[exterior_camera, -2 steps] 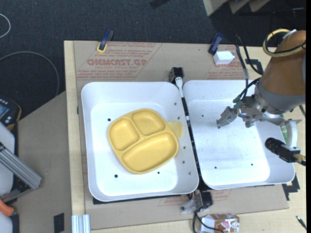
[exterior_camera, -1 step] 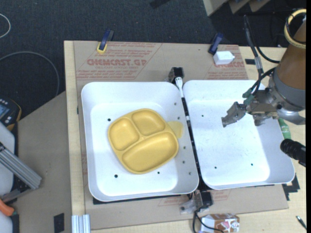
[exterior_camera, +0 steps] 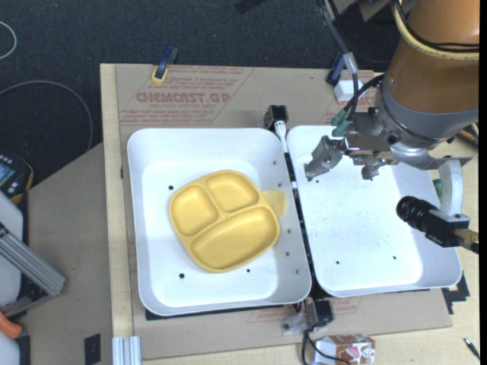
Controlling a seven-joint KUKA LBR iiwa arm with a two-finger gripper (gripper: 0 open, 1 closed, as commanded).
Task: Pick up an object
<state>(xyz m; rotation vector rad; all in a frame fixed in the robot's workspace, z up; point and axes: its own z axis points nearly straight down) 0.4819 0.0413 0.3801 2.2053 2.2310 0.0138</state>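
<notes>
Yellow three-compartment plastic tray (exterior_camera: 223, 219) in the left shallow white bin (exterior_camera: 144, 204) (lower centre of frame), grey two-finger gripper (exterior_camera: 344, 160) over the right white bin (exterior_camera: 380, 268), nothing between its fingers

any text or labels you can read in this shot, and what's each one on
"CHEMCAST GP": red print on the brown sheet under the bins, behind the left bin, partly glared.
A second, smaller red line just below it is too blurred to read.
Faint red print on the sheet behind the right bin: too blurred to read.
The small packet at the bench's front edge has markings too small to read.
The yellow divided tray bears no text.
</notes>
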